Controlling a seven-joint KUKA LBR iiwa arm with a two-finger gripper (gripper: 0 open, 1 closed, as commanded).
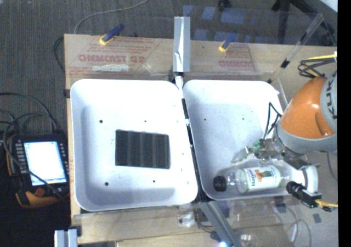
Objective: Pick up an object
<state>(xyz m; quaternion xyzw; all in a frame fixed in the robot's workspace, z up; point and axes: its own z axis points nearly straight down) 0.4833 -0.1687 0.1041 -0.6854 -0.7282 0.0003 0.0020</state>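
While the arm (310, 114) is hanging over the right bin's (219, 114) front right corner, its hand (262, 150) is hiding above a clear bottle (252, 179); grip unclear.

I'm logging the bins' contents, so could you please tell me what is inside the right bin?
A clear bottle with a black cap lies on its side near the right bin's front wall. The arm covers the bin's right corner, so anything beneath it is hidden.

I see a brown wooden bench (159, 56) carrying two shallow white plastic bins: the gripper (258, 151) sits over the right-hand bin (219, 114), and the left-hand bin (93, 103) lies well away, just beside its neighbour.
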